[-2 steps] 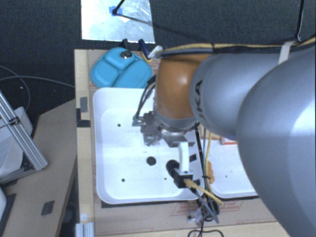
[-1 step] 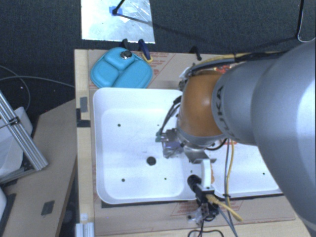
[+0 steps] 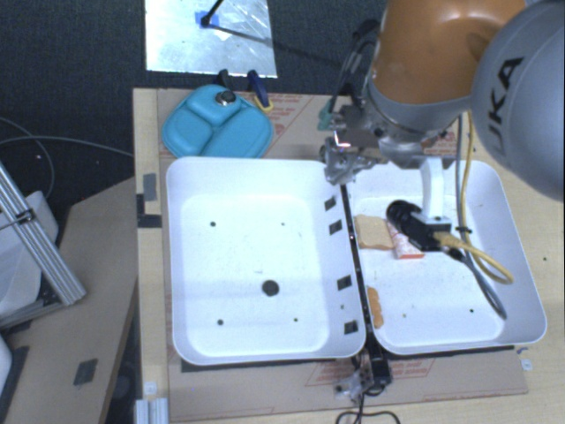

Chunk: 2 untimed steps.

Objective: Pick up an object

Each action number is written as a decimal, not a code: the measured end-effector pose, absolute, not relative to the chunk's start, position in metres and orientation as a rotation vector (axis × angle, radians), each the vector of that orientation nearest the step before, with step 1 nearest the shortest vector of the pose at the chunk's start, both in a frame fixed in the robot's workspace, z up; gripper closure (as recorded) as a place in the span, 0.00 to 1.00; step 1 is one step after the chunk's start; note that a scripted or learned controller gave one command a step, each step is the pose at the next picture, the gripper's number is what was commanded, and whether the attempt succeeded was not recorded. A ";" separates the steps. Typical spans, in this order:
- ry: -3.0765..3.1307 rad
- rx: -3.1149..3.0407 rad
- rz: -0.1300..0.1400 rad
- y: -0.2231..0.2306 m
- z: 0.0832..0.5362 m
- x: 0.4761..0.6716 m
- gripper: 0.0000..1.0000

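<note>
The claw (image 3: 340, 166) hangs over the far rim where the two white bins meet. I cannot tell whether it is open or closed. Just below it and slightly to the view's right, a tan slab (image 3: 372, 232) lies in the right bin (image 3: 494, 325), with a small pink-and-white piece (image 3: 407, 251) beside the slab. Further below the claw, an orange strip (image 3: 374, 306) lies along the divider. Below the claw and to the view's left, a dark round thing (image 3: 270, 288) sits in the left bin (image 3: 203, 343). Above the claw and to the view's left, a blue container (image 3: 216, 126) rests on the worktop (image 3: 146, 148).
</note>
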<state>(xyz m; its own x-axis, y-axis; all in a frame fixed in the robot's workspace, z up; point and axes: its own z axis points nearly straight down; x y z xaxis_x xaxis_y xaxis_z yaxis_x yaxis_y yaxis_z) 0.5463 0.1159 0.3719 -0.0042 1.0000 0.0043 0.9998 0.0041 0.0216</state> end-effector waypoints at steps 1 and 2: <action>2.219 2.209 0.025 0.105 0.497 0.543 1.00; 2.238 2.209 0.003 0.181 0.477 0.491 1.00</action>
<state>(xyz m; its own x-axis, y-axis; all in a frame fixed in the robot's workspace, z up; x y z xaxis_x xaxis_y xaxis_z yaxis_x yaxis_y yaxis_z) 0.4908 0.1808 0.4768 -0.0132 0.9999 0.0030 0.9999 0.0132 -0.0007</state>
